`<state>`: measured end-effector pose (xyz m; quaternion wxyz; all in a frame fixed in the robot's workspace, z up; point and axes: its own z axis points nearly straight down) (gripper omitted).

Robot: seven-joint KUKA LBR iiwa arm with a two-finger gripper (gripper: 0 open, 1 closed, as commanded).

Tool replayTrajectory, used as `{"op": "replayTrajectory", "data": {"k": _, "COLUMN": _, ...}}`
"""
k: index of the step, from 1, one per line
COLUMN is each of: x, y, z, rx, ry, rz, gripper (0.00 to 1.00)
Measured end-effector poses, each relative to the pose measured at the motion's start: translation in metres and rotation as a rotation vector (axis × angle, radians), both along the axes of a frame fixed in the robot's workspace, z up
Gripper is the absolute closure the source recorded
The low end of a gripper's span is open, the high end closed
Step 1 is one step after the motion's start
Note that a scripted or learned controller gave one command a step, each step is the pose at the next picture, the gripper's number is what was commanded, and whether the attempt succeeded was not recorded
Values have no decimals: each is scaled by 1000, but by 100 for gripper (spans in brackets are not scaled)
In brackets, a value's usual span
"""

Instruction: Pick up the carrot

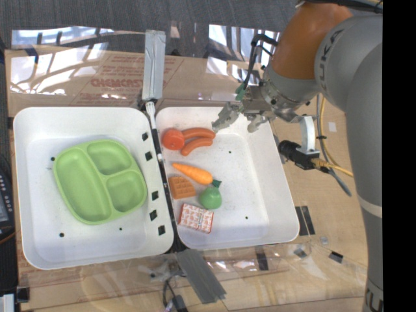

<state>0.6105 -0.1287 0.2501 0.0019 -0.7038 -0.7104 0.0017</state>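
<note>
Camera view: we look down on two white bins side by side.
Gripper [238, 119]: we see it above the far edge of the right bin [273, 194], fingers spread apart, nothing between them.
Carrot [192, 172]: we find it lying near the middle of the right bin, well apart from the gripper.
Neighbours: we note a waffle [182, 187] just beside the carrot, a green pear [210, 197], a patterned packet [195, 218], two sausages [197, 140] and a tomato [172, 139].
Left bin [32, 239]: we see a green divided plate [99, 180].
</note>
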Motion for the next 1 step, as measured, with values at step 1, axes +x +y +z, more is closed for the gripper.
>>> {"op": "replayTrajectory", "data": {"k": 1, "x": -28, "y": -9, "z": -146, "rx": 3, "ry": 1, "rz": 327, "gripper": 0}}
